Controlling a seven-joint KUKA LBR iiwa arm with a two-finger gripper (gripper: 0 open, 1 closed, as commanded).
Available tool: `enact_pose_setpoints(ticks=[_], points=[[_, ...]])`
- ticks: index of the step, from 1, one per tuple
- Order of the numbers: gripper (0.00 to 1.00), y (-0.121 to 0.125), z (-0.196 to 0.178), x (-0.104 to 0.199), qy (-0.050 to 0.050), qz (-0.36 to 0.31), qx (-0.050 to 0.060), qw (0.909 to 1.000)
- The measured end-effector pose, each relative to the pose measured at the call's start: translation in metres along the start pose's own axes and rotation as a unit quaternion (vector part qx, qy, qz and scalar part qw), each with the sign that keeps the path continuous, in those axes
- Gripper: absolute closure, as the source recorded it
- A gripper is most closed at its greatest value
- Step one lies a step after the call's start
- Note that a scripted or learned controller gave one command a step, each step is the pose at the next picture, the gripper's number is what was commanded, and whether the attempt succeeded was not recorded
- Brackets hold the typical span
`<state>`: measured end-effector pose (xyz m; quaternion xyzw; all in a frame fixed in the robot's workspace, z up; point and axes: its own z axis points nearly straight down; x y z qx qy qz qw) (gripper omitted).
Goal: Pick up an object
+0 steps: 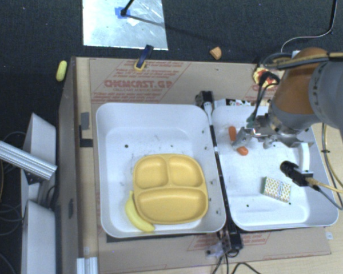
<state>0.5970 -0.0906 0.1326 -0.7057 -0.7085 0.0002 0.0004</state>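
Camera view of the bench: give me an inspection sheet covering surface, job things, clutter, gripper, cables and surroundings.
Surface: left bin and right bin, both white, side by side on a cardboard sheet.
Job's things: yellow divided plate with a banana at its edge, in the left bin; upper orange piece, lower orange piece and patterned block in the right bin.
Clutter: yellow lump and tan lump on the floor.
Grippers: gripper is over the right bin, beside the orange pieces; no grasp visible.
Cables: black cable at upper right.
Surroundings: dark carpet, shiny sheet.
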Motion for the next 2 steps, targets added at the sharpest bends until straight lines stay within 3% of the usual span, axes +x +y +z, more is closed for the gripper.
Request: enact_pose_setpoints(ticks=[1, 2], points=[[0.00, 0.031, 0.049, -0.004, 0.000, -0.001, -0.001, 1.0000], [1.00, 0.032, 0.038, -0.004, 0.000, -0.002, -0.002, 1.0000]])
